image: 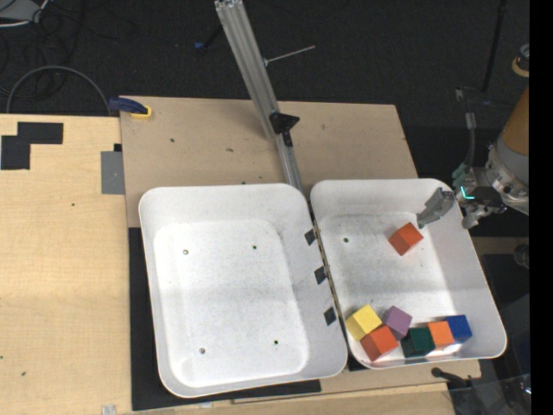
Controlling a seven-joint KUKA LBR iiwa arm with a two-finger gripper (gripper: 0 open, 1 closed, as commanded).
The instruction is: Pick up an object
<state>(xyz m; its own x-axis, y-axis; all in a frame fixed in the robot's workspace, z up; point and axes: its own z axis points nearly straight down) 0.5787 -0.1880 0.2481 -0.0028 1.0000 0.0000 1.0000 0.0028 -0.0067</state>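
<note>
My two-finger gripper (pixel 441 204) hangs right of centre, its opening unreadable, holding nothing I can see; descending off-centre could nudge the orange-red cube (pixel 405 239) away.

red cube (pixel 405 239) — tilted | alone | right bin (pixel 449 271) upper middle

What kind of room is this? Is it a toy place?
Probably a robot lab: two shallow white plastic bins on a wooden bench, small coloured cubes, and a grey robot arm's gripper.

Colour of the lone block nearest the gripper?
Orange-red block, clear in the camera view.
</note>
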